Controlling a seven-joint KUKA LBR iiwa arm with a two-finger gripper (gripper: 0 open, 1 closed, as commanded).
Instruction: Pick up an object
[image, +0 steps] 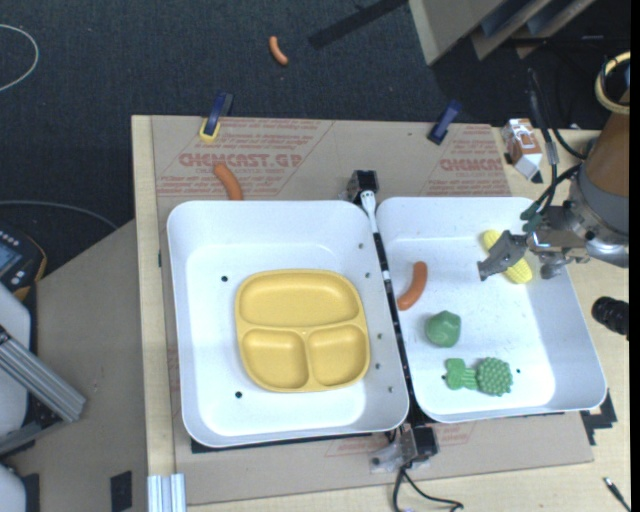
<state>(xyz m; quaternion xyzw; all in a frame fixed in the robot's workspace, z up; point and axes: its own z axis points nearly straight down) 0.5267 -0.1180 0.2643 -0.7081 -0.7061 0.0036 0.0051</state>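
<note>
two shallow white plastic bins (200, 300), smooth with a soft sheen; the yellow three-compartment plastic tray (300, 330) looks matt; brown board table (300, 150) is dull and printed; the bumpy green plastic toy (480, 377) looks rough.

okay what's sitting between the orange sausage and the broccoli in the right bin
In the camera view, a round green piece lies between the orange sausage and the broccoli, on the floor of the right bin, apart from both.
</note>
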